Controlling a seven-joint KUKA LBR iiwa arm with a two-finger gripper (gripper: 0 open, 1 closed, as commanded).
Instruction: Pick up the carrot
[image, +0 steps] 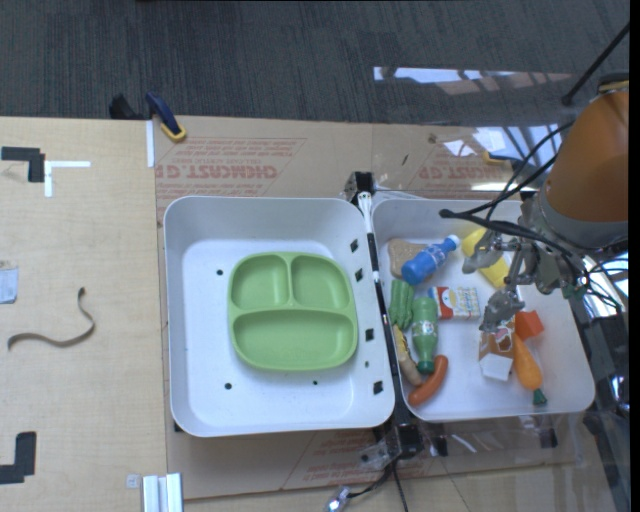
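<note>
The carrot (527, 366) is orange with a small green tip and lies near the front right corner of the right bin (470, 405). It rests against a brown and white carton (495, 356). My gripper (501, 308) hangs over the right bin, just up and to the left of the carrot's thick end, above the carton. Nothing is visibly held in it. The grey arm with its orange band (595, 160) reaches in from the right.
The right bin also holds a blue bottle (428, 260), a yellow item (481, 250), a green bottle (425, 336), a red sausage (428, 382), a small juice box (460, 301) and an orange-red block (529, 323). A green divided plate (293, 310) lies in the left bin (190, 330).
</note>
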